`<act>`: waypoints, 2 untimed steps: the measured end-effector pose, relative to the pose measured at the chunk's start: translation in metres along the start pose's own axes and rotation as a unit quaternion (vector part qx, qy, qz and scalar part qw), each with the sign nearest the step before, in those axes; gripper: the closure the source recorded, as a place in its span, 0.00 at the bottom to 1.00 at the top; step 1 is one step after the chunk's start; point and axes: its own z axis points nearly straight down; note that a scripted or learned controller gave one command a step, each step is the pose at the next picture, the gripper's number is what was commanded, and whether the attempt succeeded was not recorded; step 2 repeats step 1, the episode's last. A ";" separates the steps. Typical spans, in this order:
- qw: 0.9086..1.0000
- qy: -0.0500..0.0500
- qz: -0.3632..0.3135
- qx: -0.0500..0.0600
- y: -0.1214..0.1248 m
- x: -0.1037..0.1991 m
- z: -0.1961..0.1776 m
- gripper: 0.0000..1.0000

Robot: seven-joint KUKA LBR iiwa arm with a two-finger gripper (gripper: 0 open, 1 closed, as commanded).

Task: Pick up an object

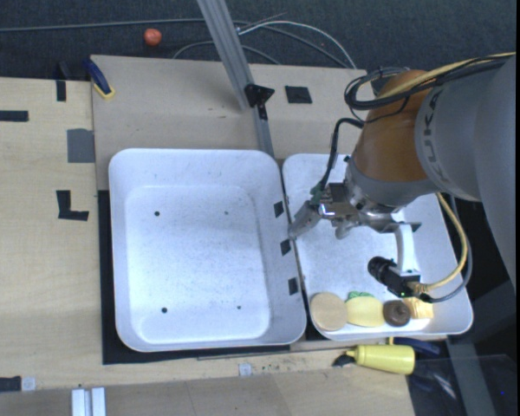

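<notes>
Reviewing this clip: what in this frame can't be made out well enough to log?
- Gripper, camera view: the grey and orange arm's wrist overhangs it, so open or shut is unclear, as is any hold.
- Right white bin: the arm covers much of its floor.
- Small objects at that bin's near edge, a tan disc, a yellow-green piece and a dark round piece: too small and crowded to identify.

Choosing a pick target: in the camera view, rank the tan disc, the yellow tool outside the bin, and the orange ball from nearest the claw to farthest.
1. Tan disc, in the right bin's near corner, below the claw.
2. Yellow tool, on the bench just past that bin's near edge.
3. Orange ball, far off at top left.
</notes>
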 end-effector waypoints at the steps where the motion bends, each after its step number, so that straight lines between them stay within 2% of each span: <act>1: 1.000 -0.001 0.004 0.000 0.038 -0.071 0.002 0.00; 2: 1.000 -0.001 0.004 0.000 0.038 -0.071 0.002 0.00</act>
